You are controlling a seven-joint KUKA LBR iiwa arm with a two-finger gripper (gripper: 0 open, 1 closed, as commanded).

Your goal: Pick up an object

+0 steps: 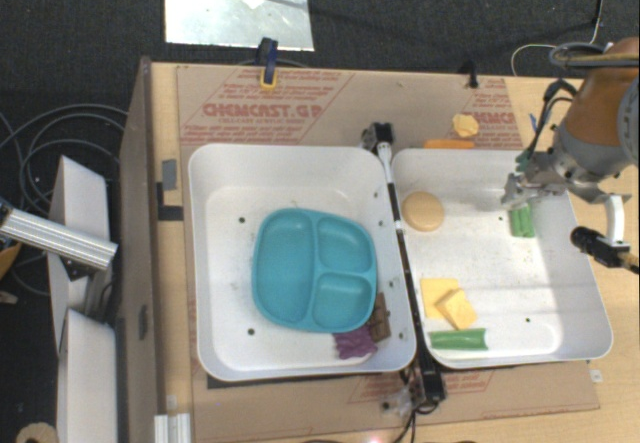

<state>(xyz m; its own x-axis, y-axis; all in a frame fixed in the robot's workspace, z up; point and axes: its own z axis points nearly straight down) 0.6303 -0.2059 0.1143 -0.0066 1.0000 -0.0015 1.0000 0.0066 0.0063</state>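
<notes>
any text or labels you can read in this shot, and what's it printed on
"CHEMCAST GP" in red, on the brown sheet behind the left bin.
The same red print shows partly on the sheet behind the right bin, cut off, roughly "CHEMC".
Smaller red lines above and below these words are too blurred to read.
The blue plate, food pieces and arm show no readable text.

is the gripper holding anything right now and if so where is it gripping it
Yes, apparently: a green block hangs from the gripper over the right bin, gripped at its upper end. The fingertip contact itself is too small to confirm.
</notes>
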